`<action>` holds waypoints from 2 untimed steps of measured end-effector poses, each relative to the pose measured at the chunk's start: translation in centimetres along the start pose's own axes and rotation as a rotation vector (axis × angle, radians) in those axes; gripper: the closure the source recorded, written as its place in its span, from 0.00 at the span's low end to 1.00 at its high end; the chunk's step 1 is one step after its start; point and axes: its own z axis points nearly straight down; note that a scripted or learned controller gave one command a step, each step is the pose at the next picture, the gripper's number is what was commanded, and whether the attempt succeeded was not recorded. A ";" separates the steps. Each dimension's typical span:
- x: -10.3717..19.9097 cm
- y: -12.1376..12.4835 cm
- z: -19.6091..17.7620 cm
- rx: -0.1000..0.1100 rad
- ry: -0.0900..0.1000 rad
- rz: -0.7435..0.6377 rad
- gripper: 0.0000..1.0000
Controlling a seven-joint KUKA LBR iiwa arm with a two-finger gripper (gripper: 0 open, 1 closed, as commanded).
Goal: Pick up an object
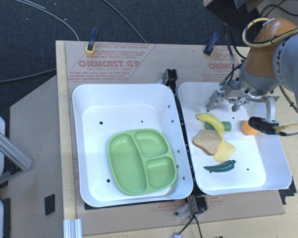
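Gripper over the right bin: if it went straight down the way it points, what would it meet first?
Probably bare floor of the right bin; the gripper sits above the banana, though depth is unclear.

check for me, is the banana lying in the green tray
No, the banana lies in the right bin beside the bread slice, while the green tray sits in the left bin.

Bare floor behind banana (211, 123); right bin (268, 180) front corner likewise.
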 end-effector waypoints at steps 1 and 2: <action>0.1 -0.1 2.8 0.002 0.000 0.000 0.00; 0.1 0.1 1.5 -0.003 -0.001 -0.001 1.00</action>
